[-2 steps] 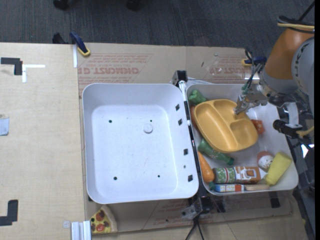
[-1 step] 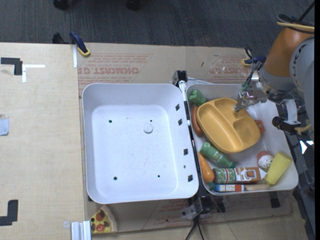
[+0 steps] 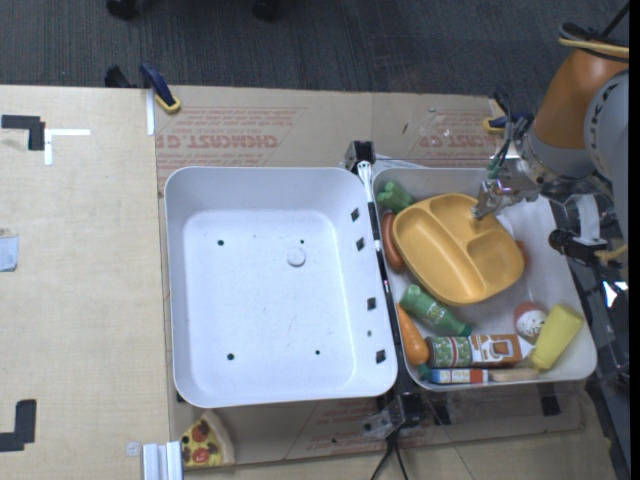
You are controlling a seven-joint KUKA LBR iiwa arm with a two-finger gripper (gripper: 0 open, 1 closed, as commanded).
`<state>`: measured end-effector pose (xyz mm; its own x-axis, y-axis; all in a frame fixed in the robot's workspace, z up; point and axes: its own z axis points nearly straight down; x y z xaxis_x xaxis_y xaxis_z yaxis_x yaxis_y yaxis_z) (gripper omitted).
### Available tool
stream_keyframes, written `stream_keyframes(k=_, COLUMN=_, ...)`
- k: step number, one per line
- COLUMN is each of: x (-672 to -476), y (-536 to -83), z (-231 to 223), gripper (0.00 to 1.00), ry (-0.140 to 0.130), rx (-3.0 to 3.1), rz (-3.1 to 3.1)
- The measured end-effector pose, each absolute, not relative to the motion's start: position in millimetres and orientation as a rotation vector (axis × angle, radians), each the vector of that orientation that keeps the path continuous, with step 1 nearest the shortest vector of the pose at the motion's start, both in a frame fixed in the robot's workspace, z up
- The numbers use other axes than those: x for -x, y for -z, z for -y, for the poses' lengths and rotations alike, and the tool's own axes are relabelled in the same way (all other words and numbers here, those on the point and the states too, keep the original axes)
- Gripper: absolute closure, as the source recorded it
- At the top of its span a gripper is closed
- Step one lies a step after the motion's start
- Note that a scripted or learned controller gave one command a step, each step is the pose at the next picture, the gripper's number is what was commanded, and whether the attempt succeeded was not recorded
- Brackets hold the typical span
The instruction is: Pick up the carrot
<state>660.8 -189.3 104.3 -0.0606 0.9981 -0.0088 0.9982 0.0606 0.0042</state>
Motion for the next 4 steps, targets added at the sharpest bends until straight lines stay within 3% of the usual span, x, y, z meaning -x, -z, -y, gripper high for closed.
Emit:
stream_keyframes(k=1, x=-661.7, y=-114.5, z=190.7, gripper=1.0, ry=0.007, rx=-2.14, rz=-2.279)
stream_keyframes(k=2, x=-616.1, y=-95.6, z=199.3, gripper=1.0, ry=-0.002, rx=-1.954, rz=-2.449)
stream_keyframes(k=3, x=-617.6, y=-96.0, z=195.9, gripper=0.0, ry=-0.009, rx=-1.949, rz=-2.454)
stream_keyframes(k=4, x=-660.1, y=-93.4, z=191.5, gripper=0.0, ry=-0.001, rx=-2.457, rz=-1.953)
